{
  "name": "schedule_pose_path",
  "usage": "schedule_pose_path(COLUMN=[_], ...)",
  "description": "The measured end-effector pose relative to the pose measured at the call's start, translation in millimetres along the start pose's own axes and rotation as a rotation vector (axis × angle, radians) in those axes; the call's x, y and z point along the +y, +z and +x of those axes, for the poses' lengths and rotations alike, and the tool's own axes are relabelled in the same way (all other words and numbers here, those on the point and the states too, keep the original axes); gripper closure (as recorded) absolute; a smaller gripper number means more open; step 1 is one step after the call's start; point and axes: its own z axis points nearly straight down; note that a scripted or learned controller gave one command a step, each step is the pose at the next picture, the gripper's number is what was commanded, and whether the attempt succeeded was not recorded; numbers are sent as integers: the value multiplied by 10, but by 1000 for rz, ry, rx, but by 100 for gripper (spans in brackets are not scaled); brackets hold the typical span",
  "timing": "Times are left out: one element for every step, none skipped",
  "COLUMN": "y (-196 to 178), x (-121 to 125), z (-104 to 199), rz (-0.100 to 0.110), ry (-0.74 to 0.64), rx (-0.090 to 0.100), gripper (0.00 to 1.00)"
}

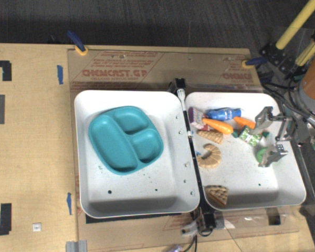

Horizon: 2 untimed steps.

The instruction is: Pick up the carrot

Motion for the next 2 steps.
schedule_pose_path(y=[548,1572], x=[-233,-253], z=[-818,-1118], rz=[-1,-1], ry=[109,308], rx=[1,9], gripper=[0,0])
